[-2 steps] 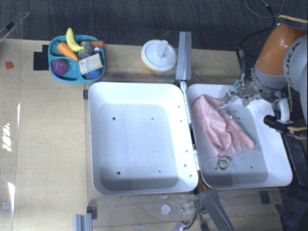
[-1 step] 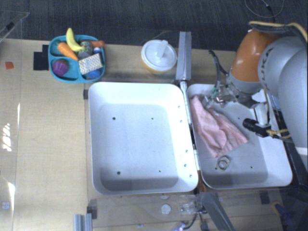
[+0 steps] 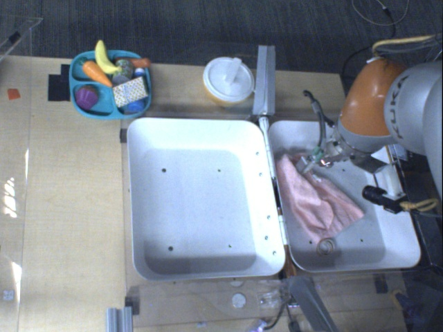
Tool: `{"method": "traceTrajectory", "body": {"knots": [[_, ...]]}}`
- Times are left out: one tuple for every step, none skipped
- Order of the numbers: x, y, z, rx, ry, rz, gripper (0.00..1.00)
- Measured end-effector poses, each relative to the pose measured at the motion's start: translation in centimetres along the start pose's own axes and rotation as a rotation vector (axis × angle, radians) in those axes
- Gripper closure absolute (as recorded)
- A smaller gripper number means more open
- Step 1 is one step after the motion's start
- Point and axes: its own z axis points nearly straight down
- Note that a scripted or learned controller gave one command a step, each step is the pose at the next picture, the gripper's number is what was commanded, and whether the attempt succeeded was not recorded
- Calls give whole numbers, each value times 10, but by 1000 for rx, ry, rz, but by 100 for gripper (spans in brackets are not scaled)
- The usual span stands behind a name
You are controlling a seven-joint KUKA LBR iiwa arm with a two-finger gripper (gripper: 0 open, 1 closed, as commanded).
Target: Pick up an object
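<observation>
Camera view from above: the hand [image 3: 315, 159] sits low in the right bin [image 3: 394, 251], touching the upper edge of a crumpled pink cloth [image 3: 315, 200]; whether it pinches the fabric I cannot tell. Beside it lies the left bin [image 3: 201, 199].

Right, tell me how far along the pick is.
Done: the arm has reached into the right bin, and the claw sits low at the upper end of the pink cloth.
In hand: the grasp itself. Whether the cloth is actually caught can't be told from this view.
Left: the lift. The cloth lies spread on the bin floor, as does a small round thing near the front wall.
</observation>
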Motion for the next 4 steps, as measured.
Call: {"method": "traceTrajectory", "body": {"knots": [[-3,15,-8,11,6,-158,0],[11,3,-1,-3,-4,-234,0],[11,3,-1,-3,-4,-234,0],[13,6,-14,-8,-3,-236,100]]}}
